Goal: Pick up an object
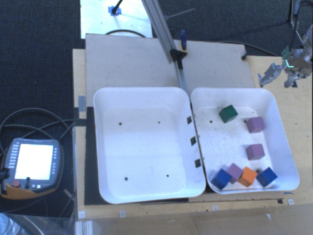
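Bench (215,58), light wood with a grey-white board on top, carries two shallow white bins side by side. Left bin (105,131) has only small dark dots on its floor. Right bin (281,126) holds all the blocks. Black clips join the two bins along the shared wall.

A silver pole (159,21) slants down from the top to a clamp at the bench's far edge. Pendant (32,168) with a lit screen sits on the dark carpet to the left, cables looping around it.

Gripper (282,71) is at the right edge, above the bench just beyond the right bin's far right corner, outside the bin, well apart from every block. Nothing between its fingers that I can see; whether the claw is apart or together, cannot tell, too small and blurred.

Blocks, all in the right bin: green cube (228,113) near the far wall, tilted. Purple cube (255,125) just right of it, near the right wall. Second purple cube (255,151) mid-bin. Near wall has a cluster: blue cube (222,178), small purple cube (235,171) touching it, orange cube (247,176) touching that, second blue cube (266,176) just beside the orange one.
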`<state>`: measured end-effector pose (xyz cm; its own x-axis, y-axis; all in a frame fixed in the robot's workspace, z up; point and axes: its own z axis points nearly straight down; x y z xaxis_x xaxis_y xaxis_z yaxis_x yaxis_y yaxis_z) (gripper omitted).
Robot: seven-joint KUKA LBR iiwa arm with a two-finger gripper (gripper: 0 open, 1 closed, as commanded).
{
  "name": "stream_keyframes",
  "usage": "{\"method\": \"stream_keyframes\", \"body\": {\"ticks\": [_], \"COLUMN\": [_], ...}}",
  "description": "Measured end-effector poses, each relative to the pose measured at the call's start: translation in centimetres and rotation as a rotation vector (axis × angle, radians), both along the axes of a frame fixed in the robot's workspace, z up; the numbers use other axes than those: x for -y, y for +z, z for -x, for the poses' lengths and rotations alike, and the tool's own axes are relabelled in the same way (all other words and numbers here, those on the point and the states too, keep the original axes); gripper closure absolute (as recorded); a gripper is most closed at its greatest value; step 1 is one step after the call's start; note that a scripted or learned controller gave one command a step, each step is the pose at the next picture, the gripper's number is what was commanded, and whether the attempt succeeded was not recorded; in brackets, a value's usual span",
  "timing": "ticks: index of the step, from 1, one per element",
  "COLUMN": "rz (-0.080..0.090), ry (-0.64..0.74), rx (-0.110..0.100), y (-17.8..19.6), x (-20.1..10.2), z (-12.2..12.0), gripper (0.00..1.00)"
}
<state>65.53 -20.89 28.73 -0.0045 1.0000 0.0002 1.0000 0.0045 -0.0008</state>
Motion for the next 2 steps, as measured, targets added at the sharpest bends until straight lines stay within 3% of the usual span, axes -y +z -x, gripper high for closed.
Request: {"method": "stream_keyframes", "body": {"ticks": [1,2], "rz": [0.002,0.001], "ry": [0.001,0.000], "rx": [0.003,0.001], "y": [0.3,-4.0], "x": [0.0,-0.5], "z": [-0.1,0.1], "gripper": [0.00,0.00]}}
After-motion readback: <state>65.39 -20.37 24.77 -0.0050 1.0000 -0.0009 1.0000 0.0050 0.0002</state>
